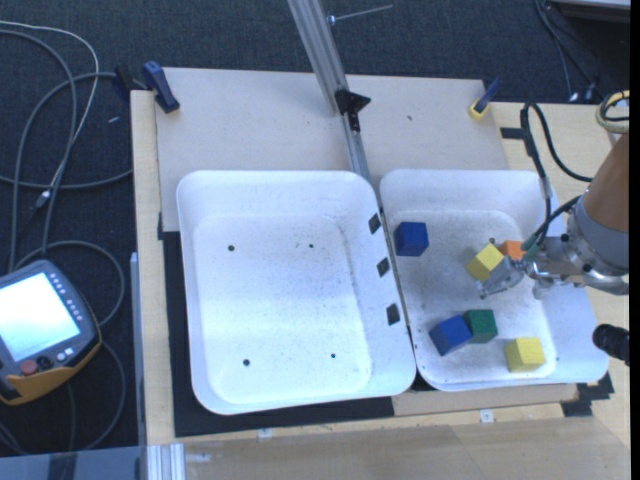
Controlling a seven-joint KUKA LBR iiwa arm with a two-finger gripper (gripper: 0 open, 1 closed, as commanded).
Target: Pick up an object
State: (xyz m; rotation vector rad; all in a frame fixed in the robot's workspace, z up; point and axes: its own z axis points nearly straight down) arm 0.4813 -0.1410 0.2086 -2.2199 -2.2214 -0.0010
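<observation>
The right bin [440, 193] holds several blocks. A blue cube [411, 238] lies near its left wall. A yellow cube [486, 261] sits mid-bin with a small orange block [513, 251] touching its right side. Toward the front lie a second blue cube [450, 334], a green cube [482, 324] right beside it, and another yellow cube [524, 354]. My gripper [515, 271] reaches in from the right and hangs low, just right of the yellow cube and the orange block. I cannot tell whether it touches either of them.
The left bin [200, 208] lies beside the right one, separated by a ridge with black clips [383, 266]. A slanted metal pole [320, 48] crosses the back. Cables run along the right edge, and a teach pendant [40, 328] lies on the floor at left.
</observation>
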